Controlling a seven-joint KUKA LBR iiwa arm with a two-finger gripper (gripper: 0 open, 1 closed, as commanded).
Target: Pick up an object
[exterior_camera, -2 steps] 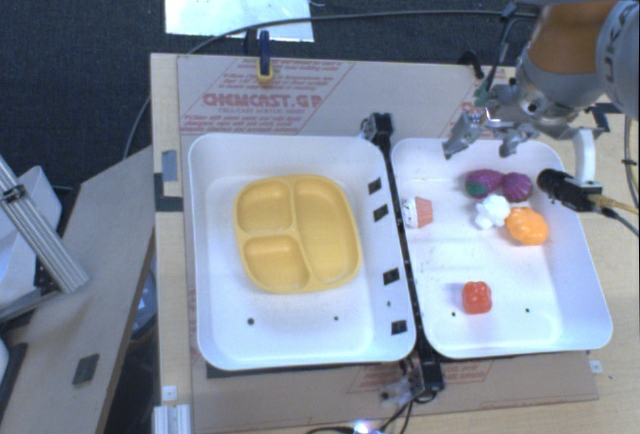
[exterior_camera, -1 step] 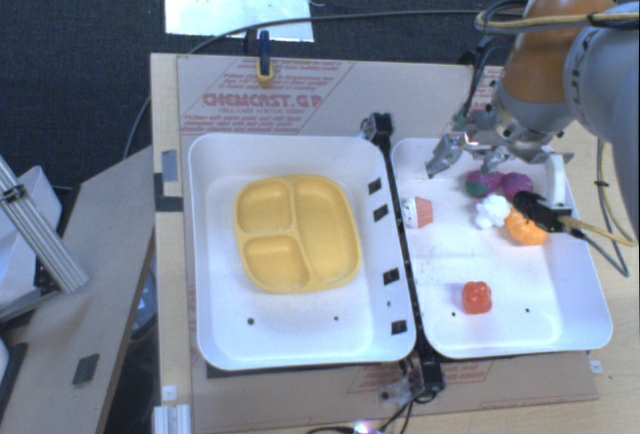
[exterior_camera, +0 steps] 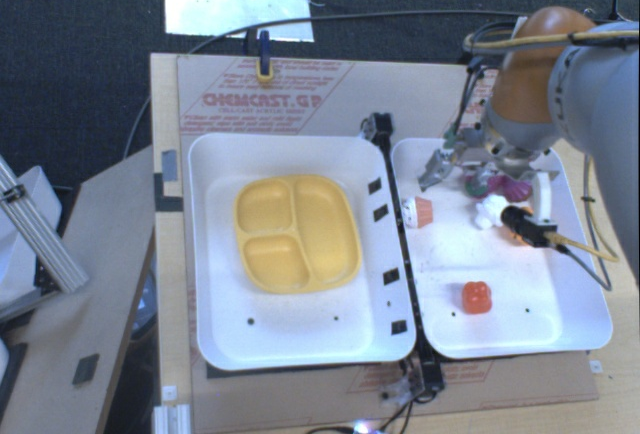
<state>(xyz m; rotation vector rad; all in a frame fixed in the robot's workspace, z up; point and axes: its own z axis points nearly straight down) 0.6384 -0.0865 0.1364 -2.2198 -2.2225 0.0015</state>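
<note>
Left bin point(exterior_camera: 215, 322) with yellow tray point(exterior_camera: 297, 231), right bin point(exterior_camera: 580, 317) with red toy point(exterior_camera: 476, 297)

- Two bins point(exterior_camera: 300, 347): plain white, with small black patches along the seam where they meet.
- Sectioned tray point(exterior_camera: 296, 231): pale yellow all over.
- Small block point(exterior_camera: 477, 297): red-orange.
- Cup-like piece point(exterior_camera: 417, 213): orange with a white end.
- Arm point(exterior_camera: 590, 92): grey, with an orange band.
- Toy beneath the arm point(exterior_camera: 510, 188): magenta with some green.
- Worktop point(exterior_camera: 290, 92): tan board printed with red lettering.
</note>
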